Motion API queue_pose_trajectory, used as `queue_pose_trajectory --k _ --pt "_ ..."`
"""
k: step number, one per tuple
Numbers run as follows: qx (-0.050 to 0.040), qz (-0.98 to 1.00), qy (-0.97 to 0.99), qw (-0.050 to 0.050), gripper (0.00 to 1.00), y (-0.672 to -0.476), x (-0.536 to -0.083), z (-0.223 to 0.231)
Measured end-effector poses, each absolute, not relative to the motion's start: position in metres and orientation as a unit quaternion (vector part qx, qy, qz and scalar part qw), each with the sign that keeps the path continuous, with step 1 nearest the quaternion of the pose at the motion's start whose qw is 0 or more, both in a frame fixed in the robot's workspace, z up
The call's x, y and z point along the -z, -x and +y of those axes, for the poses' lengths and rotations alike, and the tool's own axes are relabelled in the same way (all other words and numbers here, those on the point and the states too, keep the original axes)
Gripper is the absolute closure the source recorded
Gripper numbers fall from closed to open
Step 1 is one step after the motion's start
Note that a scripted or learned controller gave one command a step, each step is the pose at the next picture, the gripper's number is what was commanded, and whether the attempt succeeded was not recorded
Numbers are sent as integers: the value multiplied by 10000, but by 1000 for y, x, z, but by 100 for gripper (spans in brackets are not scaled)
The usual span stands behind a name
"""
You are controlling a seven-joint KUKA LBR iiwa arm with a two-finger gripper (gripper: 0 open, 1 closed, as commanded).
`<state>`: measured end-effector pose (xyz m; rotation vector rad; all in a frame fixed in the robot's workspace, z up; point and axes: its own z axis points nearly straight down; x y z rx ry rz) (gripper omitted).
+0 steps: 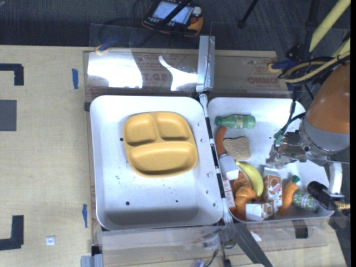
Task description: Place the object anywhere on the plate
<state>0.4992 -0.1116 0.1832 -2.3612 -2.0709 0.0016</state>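
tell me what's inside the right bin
The right bin holds a green bottle, a bread slice, a banana, a carrot and small cartons. The arm covers its right part, so anything beneath it is hidden.

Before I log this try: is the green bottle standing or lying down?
Lying down. The green bottle rests on its side near the far wall of the right bin, lengthwise across it, beside the bread slice.

The arm (334, 113) reaches in from the right, its orange band sitting above a grey wrist. The gripper (281, 152) points left and slightly down at the arm's left end, a metal assembly with cables trailing behind it toward the far right.
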Motion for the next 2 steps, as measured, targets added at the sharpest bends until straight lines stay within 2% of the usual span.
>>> queue_pose_trajectory --k 1,2 --pt "84 -5485 8361 -39 100 -487 -117 -158" --pt "-21 -5743 8186 13 100 -543 -197 -98"
